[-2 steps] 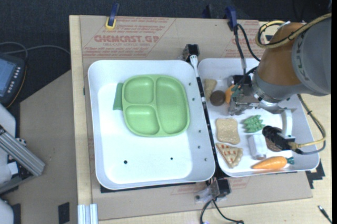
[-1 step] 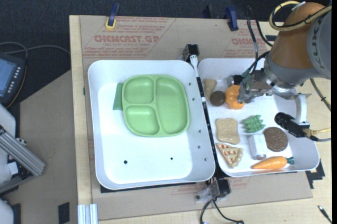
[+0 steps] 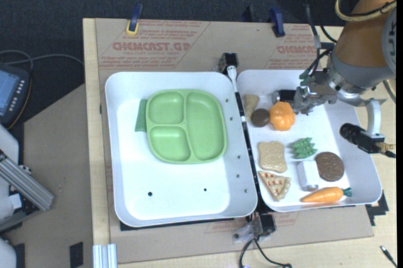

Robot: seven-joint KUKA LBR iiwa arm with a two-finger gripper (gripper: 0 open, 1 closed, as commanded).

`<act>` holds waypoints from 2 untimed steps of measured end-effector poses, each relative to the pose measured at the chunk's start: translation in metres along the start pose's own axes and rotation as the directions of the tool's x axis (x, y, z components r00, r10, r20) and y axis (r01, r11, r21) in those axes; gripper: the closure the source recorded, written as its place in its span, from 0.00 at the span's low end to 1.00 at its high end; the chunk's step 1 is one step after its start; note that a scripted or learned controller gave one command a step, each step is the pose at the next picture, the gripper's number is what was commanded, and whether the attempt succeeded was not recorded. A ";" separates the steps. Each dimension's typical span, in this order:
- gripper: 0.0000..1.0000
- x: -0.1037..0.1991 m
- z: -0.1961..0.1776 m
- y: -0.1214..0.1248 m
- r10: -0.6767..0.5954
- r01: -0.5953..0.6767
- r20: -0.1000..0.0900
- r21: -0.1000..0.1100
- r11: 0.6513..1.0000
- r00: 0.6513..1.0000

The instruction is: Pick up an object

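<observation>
— Two fingers on that gripper [image 3: 301, 100], and can you tell how they stand?

— No, I cannot tell. The gripper is a dark cluster in the upper part of the right bin [image 3: 371, 182], low over the bin floor, and the fingers themselves are lost in it. Nothing shows clearly between them.

— What lies closest to it?

— An orange, pumpkin-like object [image 3: 282, 116], just to the left and slightly below the gripper, near it or touching; I cannot tell which. Left of that sits a dark brown round piece [image 3: 260, 116], with a tan piece [image 3: 251, 102] just above it by the bin's left wall.

— And further down the same bin?

— A green leafy piece [image 3: 303, 147] near the middle, a slice of bread [image 3: 272, 156] to its left, a brown round patty [image 3: 329, 166] to its right. Below them are a pizza wedge [image 3: 276, 185], a small grey block [image 3: 306, 175] and a carrot [image 3: 324, 195] along the lower edge.

— The arm?

— The arm [image 3: 368, 27] comes in from the upper right of the frame, grey with an orange band.

— And the other side?

— The left bin [image 3: 126, 153] holds a green divided tray [image 3: 186, 125], set in its upper half. Both bins rest on the table [image 3: 94, 134], with a blue clamp [image 3: 276, 21] and a second clamp [image 3: 134, 20] on its upper edge.
</observation>
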State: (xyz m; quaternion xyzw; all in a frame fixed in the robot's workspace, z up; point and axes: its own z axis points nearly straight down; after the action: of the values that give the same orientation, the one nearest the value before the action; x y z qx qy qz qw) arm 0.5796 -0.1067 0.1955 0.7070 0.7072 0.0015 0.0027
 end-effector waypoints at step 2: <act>1.00 0.033 -0.021 -0.037 -0.002 0.002 -0.004 0.010 1.000 1.000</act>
State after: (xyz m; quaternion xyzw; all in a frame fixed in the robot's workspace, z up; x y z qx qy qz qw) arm 0.5420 -0.0736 0.2163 0.7064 0.7078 -0.0007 -0.0025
